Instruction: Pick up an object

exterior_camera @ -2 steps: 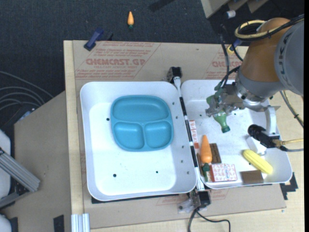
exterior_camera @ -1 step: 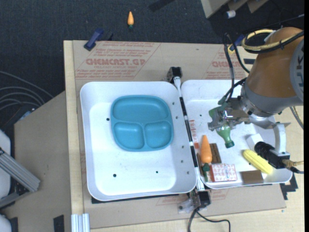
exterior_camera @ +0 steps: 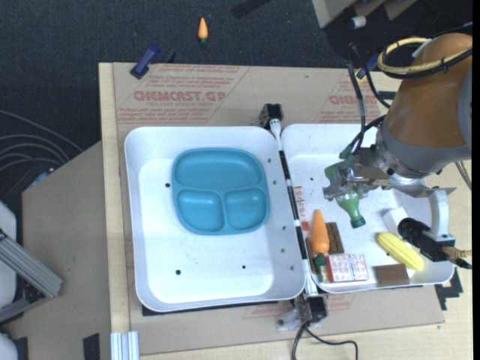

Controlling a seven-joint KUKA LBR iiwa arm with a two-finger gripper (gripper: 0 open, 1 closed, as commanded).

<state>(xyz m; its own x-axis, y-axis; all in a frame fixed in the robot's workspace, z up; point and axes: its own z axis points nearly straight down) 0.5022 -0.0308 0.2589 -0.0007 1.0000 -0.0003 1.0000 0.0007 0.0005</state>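
My gripper point(exterior_camera: 346, 187) hangs over the middle of the right bin point(exterior_camera: 315, 145). A green bottle point(exterior_camera: 351, 207) sits between its fingers, its cap pointing down and to the right, so the gripper is shut on it. Green also shows above the fingers on the left side. Below, along the bin's front, lie an orange carrot point(exterior_camera: 319, 231), a yellow corn cob point(exterior_camera: 400, 250), a small red and white box point(exterior_camera: 346, 267) and a brown block point(exterior_camera: 391, 275).
The left bin point(exterior_camera: 150, 223) holds a blue divided plate point(exterior_camera: 221, 190). On the dark floor beyond the bench lie a small orange piece point(exterior_camera: 202, 28) and a blue item point(exterior_camera: 145, 62). The arm's bulk covers the right bin's far right side.
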